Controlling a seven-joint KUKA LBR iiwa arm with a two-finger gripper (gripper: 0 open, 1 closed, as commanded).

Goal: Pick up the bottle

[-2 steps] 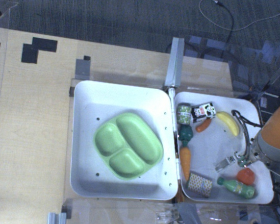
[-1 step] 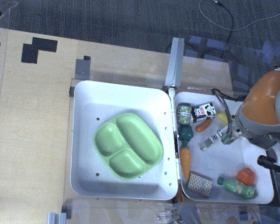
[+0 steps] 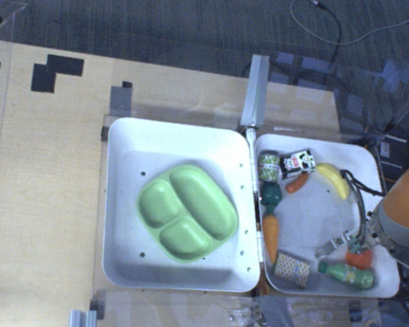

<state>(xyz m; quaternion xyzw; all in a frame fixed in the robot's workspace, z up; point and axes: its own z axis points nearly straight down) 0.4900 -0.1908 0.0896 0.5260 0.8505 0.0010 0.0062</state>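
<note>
The gripper (image 3: 349, 245) hangs low in the right bin (image 3: 369, 159); how far it is open, I cannot tell. The green bottle (image 3: 345, 275) lies just below it at six o'clock, along the bin's near wall.

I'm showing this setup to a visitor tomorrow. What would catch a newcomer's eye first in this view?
Probably the pale green divided plastic plate, lying alone in the left white bin. Next, the clutter in the right white bin: a yellow banana near its far edge, a long orange carrot by the divider, and a green bottle lying on its side at the near edge, beside the grey arm's gripper.
</note>
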